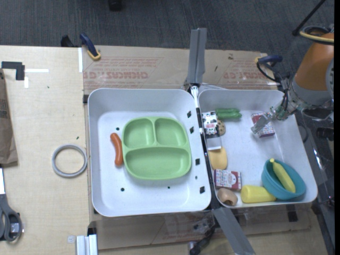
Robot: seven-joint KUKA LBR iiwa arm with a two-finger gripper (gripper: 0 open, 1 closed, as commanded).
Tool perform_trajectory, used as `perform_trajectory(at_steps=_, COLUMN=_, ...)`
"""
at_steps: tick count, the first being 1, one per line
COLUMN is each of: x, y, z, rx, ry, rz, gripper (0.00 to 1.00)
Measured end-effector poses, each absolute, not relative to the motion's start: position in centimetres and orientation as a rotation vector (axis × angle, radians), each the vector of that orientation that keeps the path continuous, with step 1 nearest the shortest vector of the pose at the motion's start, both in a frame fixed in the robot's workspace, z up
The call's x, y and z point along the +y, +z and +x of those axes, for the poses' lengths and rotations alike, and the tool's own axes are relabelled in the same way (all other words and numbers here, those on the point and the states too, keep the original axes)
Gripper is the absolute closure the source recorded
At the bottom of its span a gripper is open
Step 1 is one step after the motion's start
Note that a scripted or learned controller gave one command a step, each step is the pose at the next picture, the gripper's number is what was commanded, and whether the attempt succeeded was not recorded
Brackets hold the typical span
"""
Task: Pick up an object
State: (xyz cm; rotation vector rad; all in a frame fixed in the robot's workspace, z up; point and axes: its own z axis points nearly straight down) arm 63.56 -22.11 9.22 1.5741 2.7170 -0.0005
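Note:
My gripper (278,112) hangs at the right bin's (241,97) far right side, just right of and above a small red and grey packet (263,125). I cannot tell whether it touches the packet. The same bin holds a green vegetable (227,113), a black and white carton (210,124), a pale yellow piece (217,157), a red box (227,179), a brown round item (227,197), a yellow block (257,194) and a blue bowl (281,185) with a banana (284,175) in it.
The left bin (101,142) bears a green divided plate (156,147) and an orange sausage (116,148) beside it. On the bench to the left lie a grey ring (69,160) and scissors (9,223). A grey upright post (196,54) stands behind the bins.

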Motion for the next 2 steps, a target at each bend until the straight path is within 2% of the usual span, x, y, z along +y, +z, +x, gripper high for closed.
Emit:
perform_trajectory(at_steps=1, x=-22.1, y=10.3, z=63.7, rx=2.714, ry=-0.002, rz=1.568, gripper=1.0)
perform_trajectory(at_steps=2, x=-16.8, y=19.2, z=66.0, rx=2.65, ry=0.0, rz=1.682, gripper=1.0)
